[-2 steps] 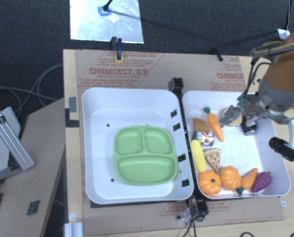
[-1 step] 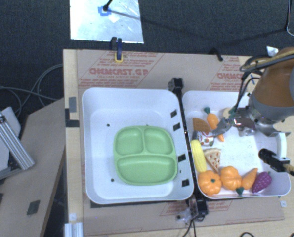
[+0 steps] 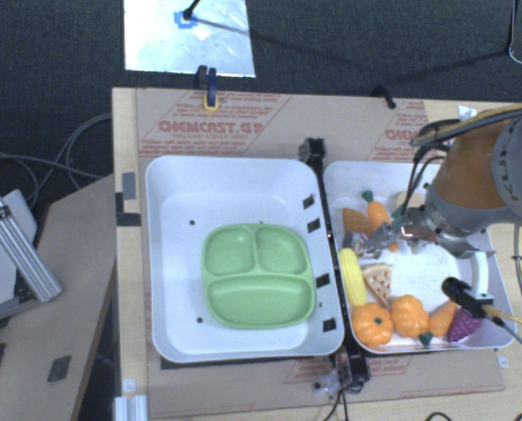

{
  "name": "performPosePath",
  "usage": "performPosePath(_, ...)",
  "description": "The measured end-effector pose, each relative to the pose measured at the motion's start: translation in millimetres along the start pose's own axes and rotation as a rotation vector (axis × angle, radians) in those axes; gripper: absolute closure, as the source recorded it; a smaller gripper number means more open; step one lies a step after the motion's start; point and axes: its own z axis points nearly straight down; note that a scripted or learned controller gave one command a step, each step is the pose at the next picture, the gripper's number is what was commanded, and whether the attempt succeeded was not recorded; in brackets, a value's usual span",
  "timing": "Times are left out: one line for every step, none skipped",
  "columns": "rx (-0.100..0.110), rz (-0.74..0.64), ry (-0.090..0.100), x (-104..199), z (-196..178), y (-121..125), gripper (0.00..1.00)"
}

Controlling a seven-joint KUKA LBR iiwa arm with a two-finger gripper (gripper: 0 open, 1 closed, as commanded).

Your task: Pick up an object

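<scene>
The right white bin (image 3: pixel 338 175) holds several toy foods. A yellow corn cob (image 3: pixel 352 275) lies along its left wall, with a pizza slice (image 3: pixel 380 281) beside it. Two orange pumpkin-like fruits (image 3: pixel 372 324) (image 3: pixel 409 314), a carrot (image 3: pixel 440 319) and purple grapes (image 3: pixel 463 326) line the front. A small orange carrot (image 3: pixel 378 210) and a brown piece (image 3: pixel 356 220) lie near the back left. My gripper (image 3: pixel 382 238) hangs low over the bin's left half, just in front of the brown piece and behind the corn's tip.
The left white bin (image 3: pixel 168 182) holds a green divided plate (image 3: pixel 259 275). The grey arm (image 3: pixel 471 187) with its orange band covers the right bin's back right. A black part (image 3: pixel 467 295) sticks out over the bin's front right. A black divider (image 3: pixel 326 235) separates the bins.
</scene>
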Motion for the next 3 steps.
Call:
performPosePath(-0.015, 0.0, -0.005, 0, -2, 5, 0.0)
performPosePath(-0.016, -0.001, -0.003, 1, -13, 6, 1.0)
performPosePath(-0.001, -0.002, -0.006, -6, -60, 12, 1.0)
